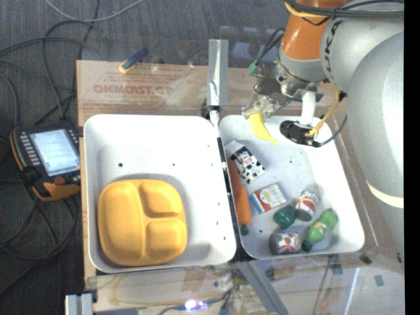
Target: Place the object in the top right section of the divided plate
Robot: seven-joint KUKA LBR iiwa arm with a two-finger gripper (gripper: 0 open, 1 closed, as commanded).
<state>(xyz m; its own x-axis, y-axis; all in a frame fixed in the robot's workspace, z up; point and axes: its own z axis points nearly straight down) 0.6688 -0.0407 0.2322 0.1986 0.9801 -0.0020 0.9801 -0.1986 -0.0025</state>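
A yellow divided plate (141, 223) lies in the front left of the left bin (111, 133); its top right section (163, 199) holds nothing. My gripper (261, 108) hangs over the back left corner of the right bin (341, 176). It is shut on a yellow banana (263, 127), which hangs down from the fingers above the bin floor. The grey arm with its orange band (315, 8) reaches in from the upper right.
The right bin holds a black-and-white spotted box (248, 165), a carrot (241, 202) along the left wall, a small carton (268, 197), a dark green item (284, 216), two cans (306, 204) (284, 243) and a green bottle (321, 227). A handheld pendant (46, 153) lies left of the bench.
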